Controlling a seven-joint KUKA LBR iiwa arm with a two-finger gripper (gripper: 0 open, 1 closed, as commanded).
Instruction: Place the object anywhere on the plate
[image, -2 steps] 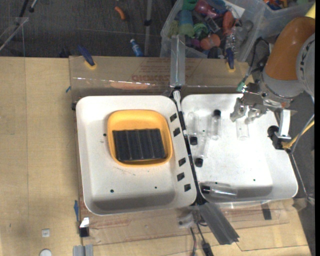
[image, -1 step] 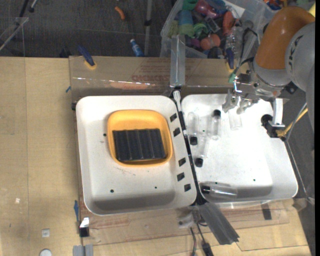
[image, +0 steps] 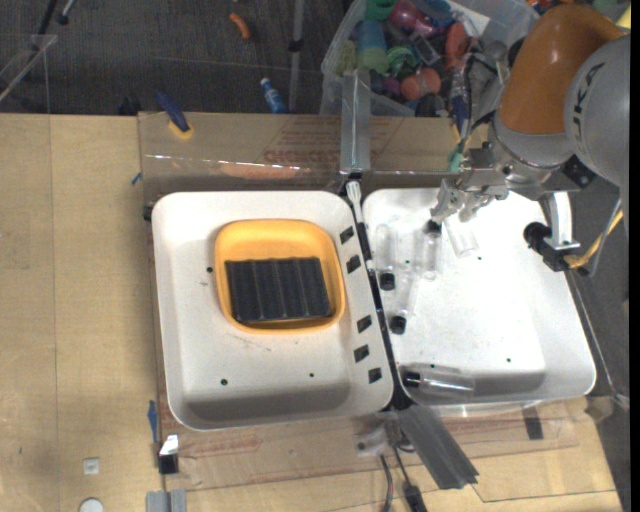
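Plate (image: 280, 236), orange w/ a dark ribbed rack (image: 278, 288) on it, sits in the left bin (image: 180, 300). Arm (image: 560, 80) reaches in from the right, over the top edge of the right bin (image: 560, 330). Gripper (image: 452, 212) hangs low near that bin's upper middle, fingers (image: 440, 210) pointing down-left w/ a narrow gap; something small and clear shows just beside the tips, but can't tell if it's held. Clear objects (image: 415, 255), hard to make out vs the white floor, lie just below the gripper, left-centre of the right bin. A marker-like item (image: 435, 379) lies near that bin's lower left corner. Counter (image: 70, 300) is tan wood.
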